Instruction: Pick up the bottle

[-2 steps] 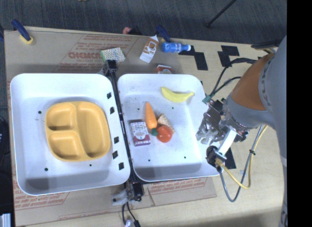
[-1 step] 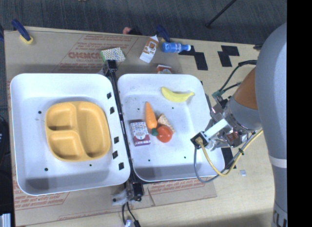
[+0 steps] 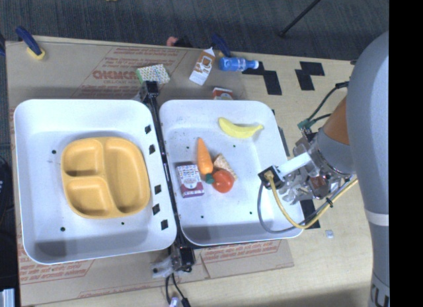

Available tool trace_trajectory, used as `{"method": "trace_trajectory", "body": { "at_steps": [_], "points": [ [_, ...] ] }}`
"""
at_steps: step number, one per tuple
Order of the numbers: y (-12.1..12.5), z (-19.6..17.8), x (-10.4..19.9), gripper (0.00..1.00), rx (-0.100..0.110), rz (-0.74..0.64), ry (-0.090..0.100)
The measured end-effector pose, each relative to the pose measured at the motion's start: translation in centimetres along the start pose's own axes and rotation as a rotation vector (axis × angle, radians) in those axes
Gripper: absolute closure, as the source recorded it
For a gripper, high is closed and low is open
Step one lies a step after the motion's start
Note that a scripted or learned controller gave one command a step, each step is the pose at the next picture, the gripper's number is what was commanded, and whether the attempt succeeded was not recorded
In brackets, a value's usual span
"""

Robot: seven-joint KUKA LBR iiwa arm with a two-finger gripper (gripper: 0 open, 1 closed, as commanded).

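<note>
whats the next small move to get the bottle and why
Probably lift the gripper and carry it toward the far edge of the bench. The blue bottle lies on its side outside both bins, beyond the right bin's far rim, while the gripper hangs low at that bin's right edge, well short of it.

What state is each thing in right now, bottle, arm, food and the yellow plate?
bottle: lying on its side on the bench, outside both bins, untouched.
gripper: over the right bin's right rim, far from the bottle.
banana: lying flat in the right bin.
carrot: lying in the right bin, beside the tomato.
yellow plate: right side up in the left bin.
</note>
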State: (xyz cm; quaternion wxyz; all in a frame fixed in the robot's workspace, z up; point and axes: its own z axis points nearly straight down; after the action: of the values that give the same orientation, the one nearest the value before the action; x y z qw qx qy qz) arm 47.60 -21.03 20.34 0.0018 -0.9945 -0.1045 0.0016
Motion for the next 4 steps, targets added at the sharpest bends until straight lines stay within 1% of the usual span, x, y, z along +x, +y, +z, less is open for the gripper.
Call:
{"method": "trace_trajectory", "body": {
  "at_steps": [1,2,3,4],
  "points": [
    [0.04,-1.21,0.02,1.0,0.0,-0.008,0.001],
    [-0.04,-2.17,0.07,1.0,0.004,-0.017,-0.001],
    [-0.03,-2.21,-0.01,1.0,0.005,-0.123,-0.002],
    [0.03,-1.98,-0.02,1.0,0.0,0.001,-0.001]
  ]
}}
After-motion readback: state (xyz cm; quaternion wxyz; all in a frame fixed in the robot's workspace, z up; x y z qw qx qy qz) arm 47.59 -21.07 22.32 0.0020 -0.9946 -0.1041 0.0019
